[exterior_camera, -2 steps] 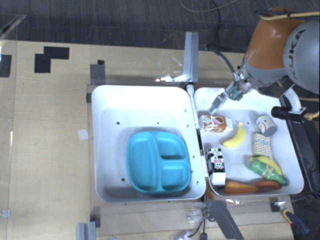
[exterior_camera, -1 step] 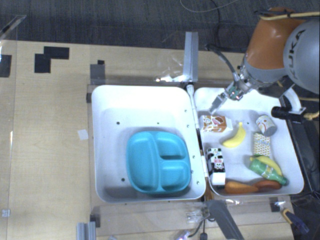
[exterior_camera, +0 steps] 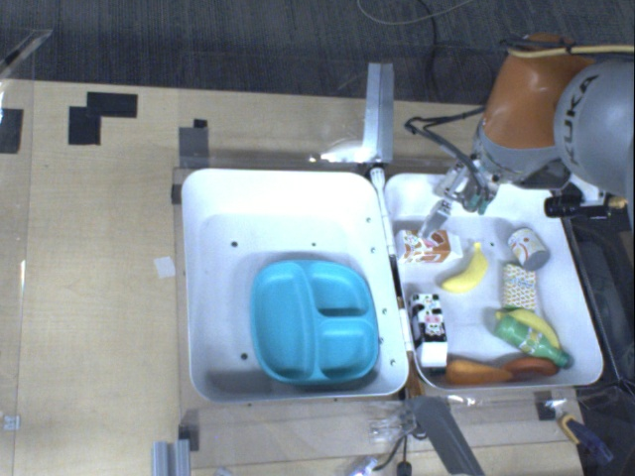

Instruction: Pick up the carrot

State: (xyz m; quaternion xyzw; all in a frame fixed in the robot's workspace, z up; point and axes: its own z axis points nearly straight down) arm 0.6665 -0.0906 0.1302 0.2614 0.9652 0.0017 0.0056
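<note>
Lying along the near wall of the right-hand bin [exterior_camera: 587, 350], the carrot [exterior_camera: 479, 371] stretches sideways, its orange body running from beside the small cow-patterned carton [exterior_camera: 429, 329] toward a darker, reddish piece [exterior_camera: 532, 367] that sits at its right end; whether that piece belongs to the carrot or is a separate item cannot be told. It looks like a toy vegetable: probably light, stiff and smooth-skinned, so likely to slip or roll if pinched off-centre. The best hold is judged to be across its middle, at right angles to its length, where the body is fullest and the carton and the green bottle [exterior_camera: 531, 334] leave some room. The bin wall just behind it may crowd one finger, so a steep approach from above seems wise.

At the far side of the same bin, the hand [exterior_camera: 435, 222] hangs well apart from the carrot, just above the red-and-white box [exterior_camera: 425, 247]. It points down and to the left, slanting from the grey wrist with its orange band [exterior_camera: 524, 95], which enters from the right. Whether it is spread or pressed together cannot be told at this size; nothing is visible between its tips. A banana [exterior_camera: 468, 271], a small can [exterior_camera: 527, 248] and a patterned packet [exterior_camera: 518, 288] lie between it and the carrot. The left bin [exterior_camera: 213, 211] holds a blue divided tray [exterior_camera: 313, 318].
</note>
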